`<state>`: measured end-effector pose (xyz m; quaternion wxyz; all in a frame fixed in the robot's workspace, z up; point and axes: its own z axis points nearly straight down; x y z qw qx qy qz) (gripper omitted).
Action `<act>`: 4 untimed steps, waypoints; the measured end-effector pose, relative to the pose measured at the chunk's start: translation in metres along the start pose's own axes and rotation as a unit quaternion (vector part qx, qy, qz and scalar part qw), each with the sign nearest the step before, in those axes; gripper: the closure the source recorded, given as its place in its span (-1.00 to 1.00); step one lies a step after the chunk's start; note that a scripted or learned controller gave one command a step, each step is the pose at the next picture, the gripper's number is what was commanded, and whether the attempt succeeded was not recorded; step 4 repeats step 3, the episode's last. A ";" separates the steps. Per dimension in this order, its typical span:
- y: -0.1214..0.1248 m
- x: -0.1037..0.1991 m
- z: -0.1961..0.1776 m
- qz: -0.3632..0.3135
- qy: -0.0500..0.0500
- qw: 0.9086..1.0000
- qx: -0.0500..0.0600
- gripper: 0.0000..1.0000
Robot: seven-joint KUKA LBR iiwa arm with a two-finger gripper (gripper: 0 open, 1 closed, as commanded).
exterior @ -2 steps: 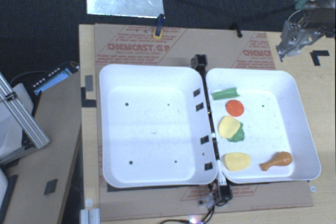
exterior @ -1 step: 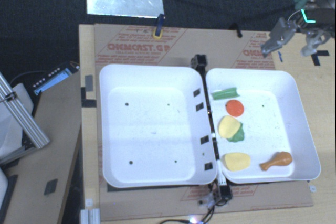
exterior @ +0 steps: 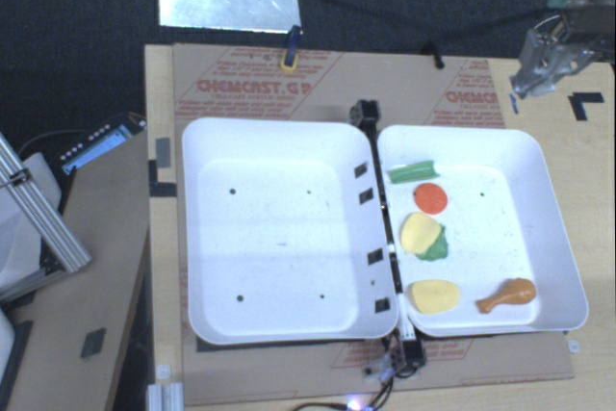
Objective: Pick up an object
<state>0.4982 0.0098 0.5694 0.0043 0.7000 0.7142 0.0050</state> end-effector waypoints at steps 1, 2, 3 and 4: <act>0.000 0.000 0.000 -0.001 0.000 1.000 0.000 -1.00; 0.001 0.000 -0.011 -0.003 0.000 1.000 -0.001 1.00; 0.000 0.000 -0.011 -0.003 0.000 1.000 -0.001 -1.00; 0.000 0.000 -0.011 -0.003 0.000 1.000 -0.001 -1.00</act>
